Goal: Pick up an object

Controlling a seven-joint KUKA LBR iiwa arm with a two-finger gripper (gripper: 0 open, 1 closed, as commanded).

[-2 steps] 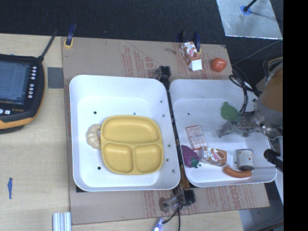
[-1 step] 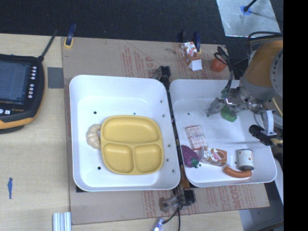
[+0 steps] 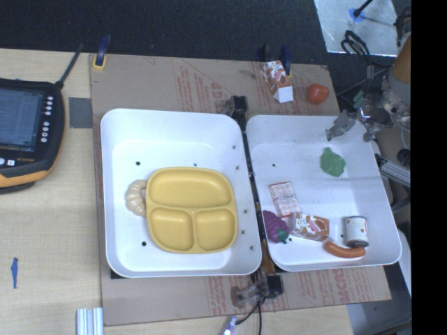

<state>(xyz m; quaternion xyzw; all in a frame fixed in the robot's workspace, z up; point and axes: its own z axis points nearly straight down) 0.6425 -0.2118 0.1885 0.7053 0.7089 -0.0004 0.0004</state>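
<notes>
Two white bins on desk, side by side. Left bin: one yellow divided tray, one beige item at tray's left edge. Right bin: green piece, carton, purple item, can, sausage. My hand over right bin's far right corner, fingers apart, clamping nothing. Red ball on desk beyond bin.

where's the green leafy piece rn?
The green leafy piece lies in the right bin, upper right part, apart from the other items, just below and left of the gripper.
</notes>
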